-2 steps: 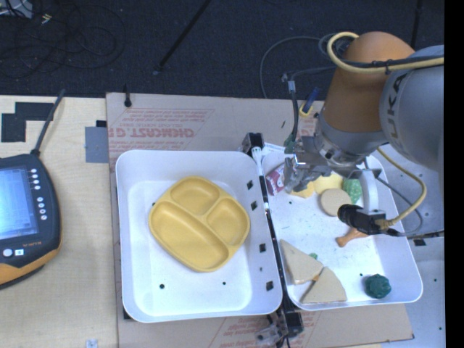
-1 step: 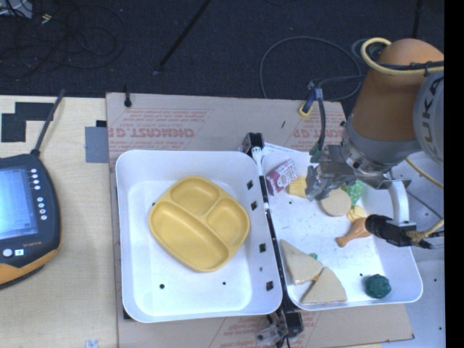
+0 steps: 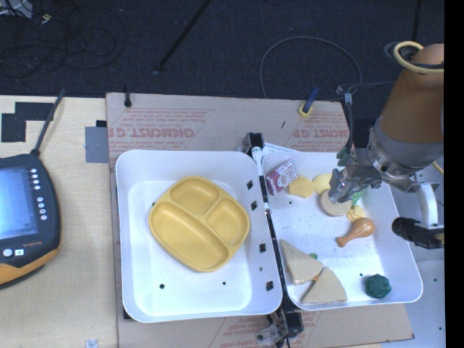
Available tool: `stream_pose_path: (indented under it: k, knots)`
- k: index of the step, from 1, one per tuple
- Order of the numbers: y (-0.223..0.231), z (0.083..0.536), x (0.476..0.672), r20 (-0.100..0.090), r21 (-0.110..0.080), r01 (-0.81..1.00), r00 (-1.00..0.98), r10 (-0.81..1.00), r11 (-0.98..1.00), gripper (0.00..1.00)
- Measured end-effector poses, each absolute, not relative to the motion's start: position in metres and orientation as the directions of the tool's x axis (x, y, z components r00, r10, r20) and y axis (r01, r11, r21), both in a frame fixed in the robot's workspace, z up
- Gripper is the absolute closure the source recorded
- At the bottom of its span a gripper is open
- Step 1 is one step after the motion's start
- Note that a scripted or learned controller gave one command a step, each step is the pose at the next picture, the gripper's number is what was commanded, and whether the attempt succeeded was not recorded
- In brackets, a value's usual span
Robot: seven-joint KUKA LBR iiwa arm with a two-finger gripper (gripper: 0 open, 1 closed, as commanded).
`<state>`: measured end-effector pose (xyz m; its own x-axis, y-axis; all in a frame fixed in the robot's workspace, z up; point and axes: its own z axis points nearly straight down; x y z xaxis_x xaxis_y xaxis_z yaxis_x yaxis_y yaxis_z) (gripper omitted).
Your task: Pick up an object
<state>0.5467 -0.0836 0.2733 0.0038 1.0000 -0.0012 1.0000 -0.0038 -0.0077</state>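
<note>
While gripper (image 3: 342,191) hovers over round beige disc (image 3: 333,207), glossy drumstick (image 3: 356,230) nearby.

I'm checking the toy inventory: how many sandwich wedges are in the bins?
2, both in the right bin near its front edge: one sandwich wedge beside the divider, the other just right of it, touching. The claw may hide more.

Yellow tray (image 3: 199,223); green lump (image 3: 377,286)

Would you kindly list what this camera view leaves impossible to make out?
- Gripper: its tips merge with the round beige disc beneath, so contact is unclear.
- Small yellow piece: partly hidden behind the gripper.
- Purple-and-white wrapped packet: label too small to read.
- Grey-and-orange arm: cut off at the right edge.
</note>
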Motion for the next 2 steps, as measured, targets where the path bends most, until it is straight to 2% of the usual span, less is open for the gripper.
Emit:
stream_pose_path:
  k: [1, 2]
  knots:
    - [-0.1475, 0.3007, 0.5516, -0.003, -0.004, 1.000, 0.004, 1.000, -0.004, 1.00]
    - [-0.1445, 0.2992, 0.5514, 0.000, -0.006, 1.000, 0.000, 1.000, 0.000, 0.00]
